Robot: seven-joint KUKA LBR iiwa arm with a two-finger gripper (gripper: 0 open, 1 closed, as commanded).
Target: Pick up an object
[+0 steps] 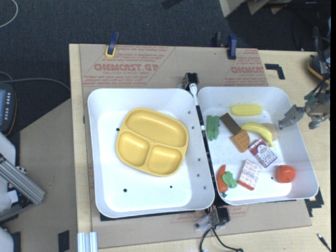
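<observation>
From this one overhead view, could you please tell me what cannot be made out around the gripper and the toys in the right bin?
- Gripper: small and blurred at the bin's right rim; finger state unreadable.
- Arm: cut off by the frame's right edge.
- Two small packets: print too small to read.
- Brown block: its lower end is overlapped by the cracker.
- Banana: its right tip blurs into the white wall.

Even overhead lighting, moderate sharpness.
The scene is lit brightly and diffusely from above; the two white bins (pixel 100 156) are rendered near saturation, with detail washed out on their floors. Soft, short shadows are cast beneath the yellow tray (pixel 152 142) and along the bin rims. A mild sheen is seen on the tray. The dark floor (pixel 52 14) around the desk (pixel 173 62) is underexposed. Slight softness and coarse grain are noted throughout, and small items are resolved only roughly.
</observation>
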